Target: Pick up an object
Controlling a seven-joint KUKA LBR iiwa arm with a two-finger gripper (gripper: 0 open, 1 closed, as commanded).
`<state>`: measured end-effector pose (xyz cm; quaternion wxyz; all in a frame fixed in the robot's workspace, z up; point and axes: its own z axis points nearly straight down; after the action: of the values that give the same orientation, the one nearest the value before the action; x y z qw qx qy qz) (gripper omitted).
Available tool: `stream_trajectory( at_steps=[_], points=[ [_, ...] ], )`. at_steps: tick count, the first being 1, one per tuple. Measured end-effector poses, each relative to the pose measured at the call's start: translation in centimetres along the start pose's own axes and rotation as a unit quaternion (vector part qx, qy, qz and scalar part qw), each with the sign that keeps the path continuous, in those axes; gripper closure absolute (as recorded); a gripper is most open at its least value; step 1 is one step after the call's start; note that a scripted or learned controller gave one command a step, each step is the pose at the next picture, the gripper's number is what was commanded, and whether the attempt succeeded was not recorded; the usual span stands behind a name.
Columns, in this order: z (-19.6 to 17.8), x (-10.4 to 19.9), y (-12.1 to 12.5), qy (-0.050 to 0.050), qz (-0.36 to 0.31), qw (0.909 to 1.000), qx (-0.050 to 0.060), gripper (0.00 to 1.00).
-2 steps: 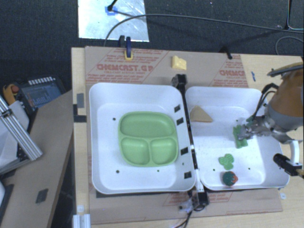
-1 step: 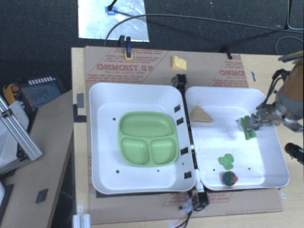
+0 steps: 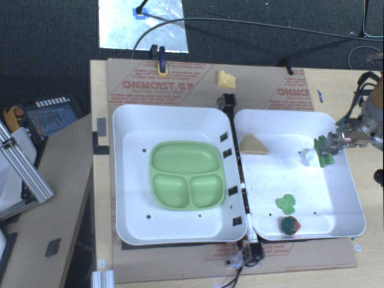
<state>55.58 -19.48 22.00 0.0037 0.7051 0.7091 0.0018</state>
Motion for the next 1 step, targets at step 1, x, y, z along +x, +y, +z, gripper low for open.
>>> stream_trajectory(
  at_steps=[1],
  points=[
    [-2.43,-0.04,0.16,0.000,0.000,1.0000,0.001,1.00]
  ],
)
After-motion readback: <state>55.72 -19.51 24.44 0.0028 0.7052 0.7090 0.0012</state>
